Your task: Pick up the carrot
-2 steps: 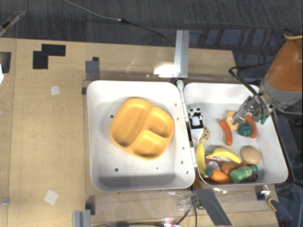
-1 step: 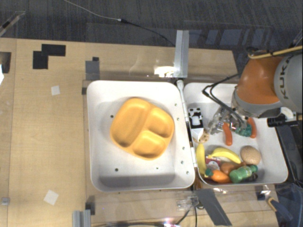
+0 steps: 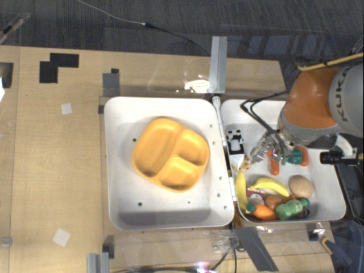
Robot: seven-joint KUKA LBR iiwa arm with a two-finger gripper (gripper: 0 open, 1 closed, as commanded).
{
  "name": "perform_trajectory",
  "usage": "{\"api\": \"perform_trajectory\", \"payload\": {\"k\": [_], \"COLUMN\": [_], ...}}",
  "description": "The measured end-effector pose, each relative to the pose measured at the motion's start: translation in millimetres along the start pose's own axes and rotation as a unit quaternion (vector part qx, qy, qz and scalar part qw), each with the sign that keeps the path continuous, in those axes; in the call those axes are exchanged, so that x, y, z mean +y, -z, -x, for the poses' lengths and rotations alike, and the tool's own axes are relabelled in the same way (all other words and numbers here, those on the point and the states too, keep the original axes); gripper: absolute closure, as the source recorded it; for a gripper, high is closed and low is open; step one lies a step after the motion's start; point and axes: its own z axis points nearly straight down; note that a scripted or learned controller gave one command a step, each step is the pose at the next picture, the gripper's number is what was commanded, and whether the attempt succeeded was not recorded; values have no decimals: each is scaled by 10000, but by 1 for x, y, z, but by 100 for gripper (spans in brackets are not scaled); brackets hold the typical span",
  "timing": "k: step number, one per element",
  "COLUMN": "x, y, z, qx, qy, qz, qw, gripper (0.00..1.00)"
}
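From the overhead camera I am looking down on two white bins sitting side by side on the wooden bench. The left bin (image 3: 119, 209) is holding a yellow divided plate (image 3: 170, 152), lying near its middle with three compartments facing up.

The arm (image 3: 318, 104) is reaching in from three o'clock, its orange band hanging over the upper part of the right bin (image 3: 335, 206). The gripper (image 3: 267, 151) is pointing toward nine o'clock over that bin's middle. I am seeing its metal fingers (image 3: 260, 149) only as a blurred cluster, so I cannot tell whether the jaws are open or closed, and nothing I can make out is sitting between them.

A small orange piece (image 3: 275, 166) is lying just at the gripper's five o'clock, beside a teal object (image 3: 294, 157); I cannot tell what either one is.

The carrot (image 3: 263, 211) is lying at the bin's near edge, at about six o'clock from the gripper and well apart from it. It is touching a green vegetable (image 3: 290, 208) at its three o'clock. A banana (image 3: 272, 185) is curving just above it at twelve o'clock, and a brown potato (image 3: 301, 185) is resting at the banana's three o'clock. A second yellow piece (image 3: 241, 190) is standing along the bin's left wall, at the carrot's ten o'clock.
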Motion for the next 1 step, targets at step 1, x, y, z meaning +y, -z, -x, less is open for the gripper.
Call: {"api": "perform_trajectory", "payload": {"k": [1], "x": [65], "y": [71], "z": [-63], "qx": [-14], "qy": [-156], "qz": [25], "qw": [9999], "gripper": [100]}}
